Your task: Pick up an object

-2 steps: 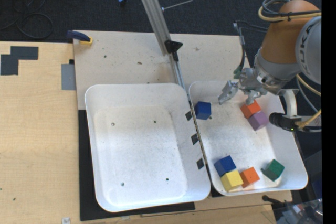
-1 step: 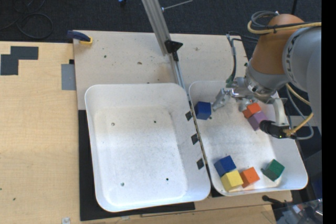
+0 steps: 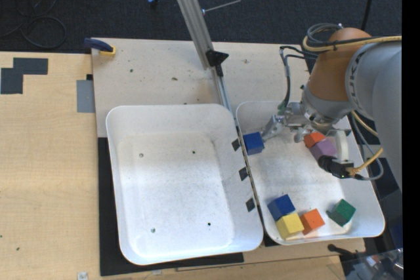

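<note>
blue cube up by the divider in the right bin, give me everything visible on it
The blue cube is a small solid-coloured block, matte, maybe foam or painted wood. It sits in the upper left of the right bin, close against the rim shared with the left bin, slightly rotated to the bin edges. The gripper is right at its upper right corner; whether it touches the cube is unclear. It lies well apart from the second blue cube near the front.
</note>
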